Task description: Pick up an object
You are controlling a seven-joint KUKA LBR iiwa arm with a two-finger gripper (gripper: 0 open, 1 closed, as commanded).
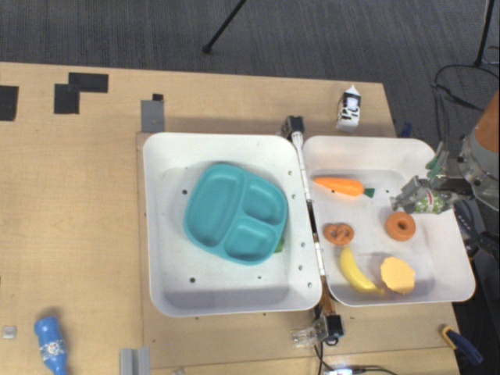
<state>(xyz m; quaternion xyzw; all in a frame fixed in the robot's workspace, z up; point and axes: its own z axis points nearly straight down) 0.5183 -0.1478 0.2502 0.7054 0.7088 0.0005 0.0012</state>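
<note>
The right bin (449, 287) holds an orange carrot (338, 186) at the back, an orange ring (401, 226), a small brown pretzel-like piece (338, 233), a yellow banana (355, 271) and a yellow-orange lump (397, 275) at the front. My gripper (418, 198) reaches in over this bin's right rim, just up and right of the orange ring. A green-and-white patch (432, 204) shows at the gripper's tip; I cannot tell whether it is an object or part of the gripper.
The left bin (164, 287) holds a teal divided plate (236, 212) with a bit of green (279, 246) peeking from under its right edge. A small white bottle (350, 107) stands on the bench behind the right bin. A blue object (51, 344) lies at the front left.
</note>
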